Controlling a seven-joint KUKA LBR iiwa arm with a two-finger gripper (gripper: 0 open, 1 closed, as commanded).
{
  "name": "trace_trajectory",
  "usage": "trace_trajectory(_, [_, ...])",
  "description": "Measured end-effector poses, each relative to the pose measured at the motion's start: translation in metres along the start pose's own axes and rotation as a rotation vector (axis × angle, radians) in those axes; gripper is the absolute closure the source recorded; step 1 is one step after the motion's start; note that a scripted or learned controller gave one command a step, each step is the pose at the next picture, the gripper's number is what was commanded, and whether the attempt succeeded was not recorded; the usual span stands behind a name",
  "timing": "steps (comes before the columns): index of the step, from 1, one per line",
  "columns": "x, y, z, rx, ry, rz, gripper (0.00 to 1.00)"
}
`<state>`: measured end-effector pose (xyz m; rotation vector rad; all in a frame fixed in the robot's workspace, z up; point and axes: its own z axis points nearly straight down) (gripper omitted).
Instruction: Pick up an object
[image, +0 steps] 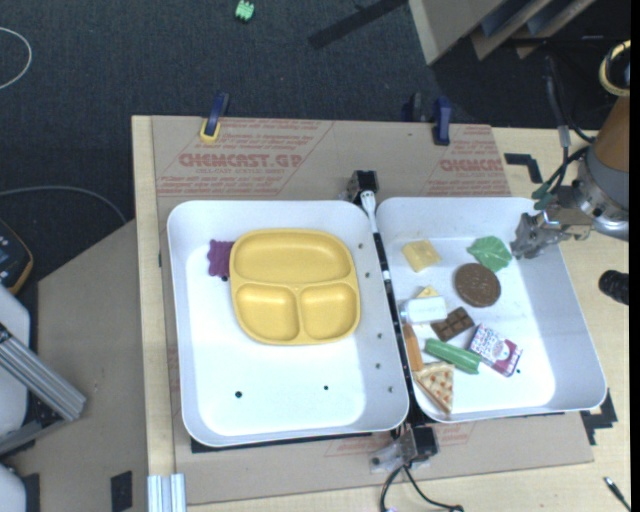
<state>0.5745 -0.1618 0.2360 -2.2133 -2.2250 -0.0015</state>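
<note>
The right bin (570, 330) holds several small toy foods. Among them are a pale yellow block (420, 255), a green leafy piece (490, 250), a round brown cookie (478, 284), a chocolate piece (452, 324), a green pickle (452, 353), a pink and white packet (495, 350) and a pizza slice (436, 385). My gripper (527, 240) is low over the bin's far right part, just to the right of the green leafy piece and close to touching it. Nothing is visibly held.
The left bin (200, 380) carries a yellow divided plate (295, 285) with a purple item (218, 257) at its left edge. A white and yellow block (427, 305) and an orange stick (411, 345) lie near the right bin's left wall. Clamps sit at the board's far edge.
</note>
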Motion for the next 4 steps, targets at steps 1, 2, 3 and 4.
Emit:
trace_trajectory(1, [0.06,-0.016,0.004,0.001,0.001,-0.001,1.0])
trace_trajectory(2, [0.117,-0.02,-0.003,0.0,0.001,-0.002,1.0])
trace_trajectory(3, [0.161,-0.028,0.012,0.003,-0.001,0.0,1.0])
trace_trajectory(4, [0.216,-0.029,0.012,-0.001,-0.001,-0.002,1.0])
